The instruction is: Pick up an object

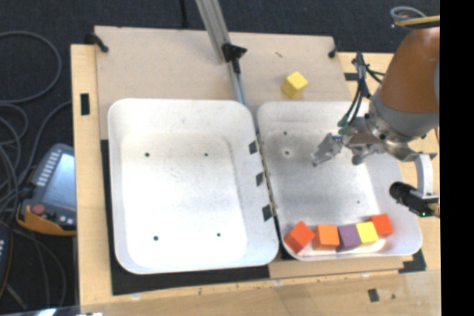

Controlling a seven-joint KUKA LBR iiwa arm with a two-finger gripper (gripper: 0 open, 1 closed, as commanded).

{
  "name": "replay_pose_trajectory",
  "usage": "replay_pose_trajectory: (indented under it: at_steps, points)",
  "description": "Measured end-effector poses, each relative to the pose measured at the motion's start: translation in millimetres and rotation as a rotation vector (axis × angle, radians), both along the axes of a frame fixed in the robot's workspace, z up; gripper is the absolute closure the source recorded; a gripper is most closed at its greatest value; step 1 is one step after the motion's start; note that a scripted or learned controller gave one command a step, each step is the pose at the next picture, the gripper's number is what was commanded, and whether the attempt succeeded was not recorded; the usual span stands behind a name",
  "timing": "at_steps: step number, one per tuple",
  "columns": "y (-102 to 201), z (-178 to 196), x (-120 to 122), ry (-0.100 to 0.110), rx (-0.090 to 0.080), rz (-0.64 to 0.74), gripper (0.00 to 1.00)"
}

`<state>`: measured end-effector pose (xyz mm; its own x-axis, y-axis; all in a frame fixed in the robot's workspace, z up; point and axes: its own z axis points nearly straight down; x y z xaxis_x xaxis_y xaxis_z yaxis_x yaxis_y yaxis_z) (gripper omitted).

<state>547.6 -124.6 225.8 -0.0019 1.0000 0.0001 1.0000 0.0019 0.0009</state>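
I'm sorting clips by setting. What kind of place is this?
Probably a robotics lab test bench: two white bins on a board, a robot arm reaching in, small coloured blocks, and a teach pendant among floor cables.

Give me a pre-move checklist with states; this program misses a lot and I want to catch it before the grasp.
1. Blocks in reach: five in a row along the right bin's near wall: ok.
2. Gripper above a block: not ok, it is over bare floor.
3. Gripper free of load: ok.
4. Finger opening: cannot tell.
5. All blocks in the bins: not ok, a yellow block lies on the board.
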Motion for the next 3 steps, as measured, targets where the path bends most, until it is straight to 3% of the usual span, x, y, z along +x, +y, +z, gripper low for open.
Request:
replay_pose_trajectory:
  at_steps: [1, 2, 3]
  points:
    - [27.3, -76.8, -63.1, 0.011, 0.002, -0.003, 0.00]
    - [149.5, -27.8, -62.3, -0.004, 0.003, 0.009, 0.00]
    - [160.9, -29.4, -18.0, -0.002, 0.000, 0.003, 0.00]
